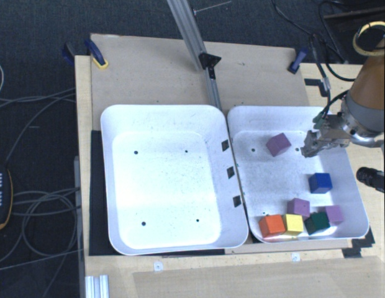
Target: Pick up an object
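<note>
The right bin (254, 172) holds several small blocks. A purple cube (278, 144) lies near its far side. A blue cube (320, 182) sits toward the right wall. Along the near edge stand an orange block (272, 225), a yellow block (294, 223), a green block (317, 223) and two purple blocks (299, 206) (333, 214). My gripper (310, 148) hangs over the bin's far right part, just right of the purple cube and above the blue cube. Nothing shows between its tips.
The left bin (161, 179) lies beside the right one, joined by black clips (230, 171). A metal pole (192, 36) slants up from the bench's far side. Blue clamps (96, 53) (297, 61) grip the board's far corners. Cables lie on the floor at left.
</note>
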